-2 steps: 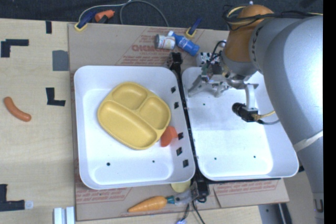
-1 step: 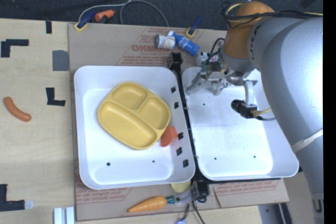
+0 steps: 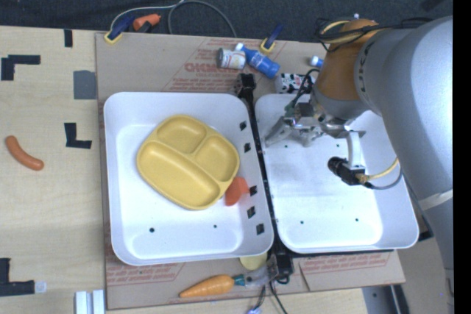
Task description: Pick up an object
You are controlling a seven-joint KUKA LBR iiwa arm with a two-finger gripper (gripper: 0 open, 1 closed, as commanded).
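My gripper (image 3: 289, 134) hangs low over the far left part of the right bin (image 3: 346, 228), close to the wall between the two bins. Its two metal fingers (image 3: 274, 134) look spread apart and open, with nothing between them. In the left bin (image 3: 176, 239) lies a yellow divided plate (image 3: 188, 160). A small orange-red object (image 3: 235, 192) rests against the plate's right edge, well to the left of and below the gripper. The grey arm with its orange band (image 3: 340, 70) comes in from the right.
A blue and white bottle (image 3: 250, 59) lies on the cardboard behind the bins. A toy carrot (image 3: 208, 287) sits in front of the bins. A toy sausage (image 3: 23, 153) lies on the bench at far left. Clamps (image 3: 147, 20) grip the cardboard's far edge.
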